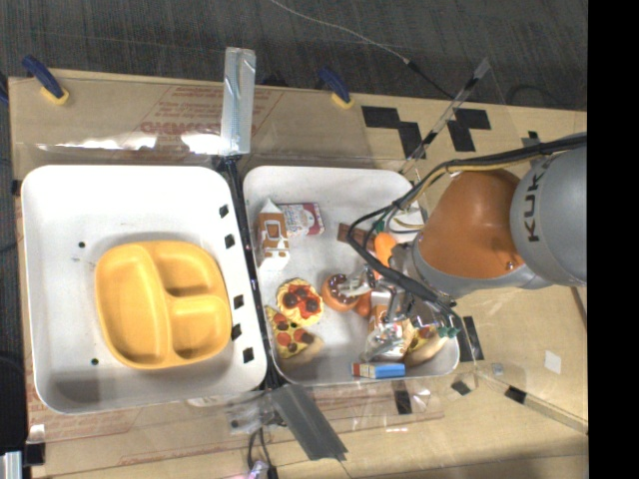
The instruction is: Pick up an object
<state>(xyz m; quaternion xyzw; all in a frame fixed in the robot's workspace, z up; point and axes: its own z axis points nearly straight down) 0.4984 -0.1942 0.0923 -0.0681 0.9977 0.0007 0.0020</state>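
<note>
Gripper (392, 332) is down low in the right bin (329, 180), near its front right corner, hanging off the grey arm (554, 223) with that orange band (469, 230) just above the wrist. Honestly can't tell its state, since the wrist, cables and clutter sit right over the tip. It's poking into a little heap of stuff: something shiny and crinkly, with what looks like a toy food piece (427, 342) just to its right against the bin wall. Can't say it's got hold of anything.

Right beside the tip, toward the front rim, a small blue and red tube-ish item (378, 370) lies flat. Just to the left of the wrist there's a reddish toy (344, 291), and left of that two toy pizza slices (297, 317), one stacked behind the other, close to the divider side of the bin. Up toward the back of the same bin sit a small white and brown carton (272, 236) and a pinkish packet (303, 219), next to each other.

Left bin (40, 198) holds a yellow divided tray (160, 302), well apart from all the action. Both bins sit on a cardboard-covered bench (120, 103), with blue clamps (46, 80) along the back edge.
</note>
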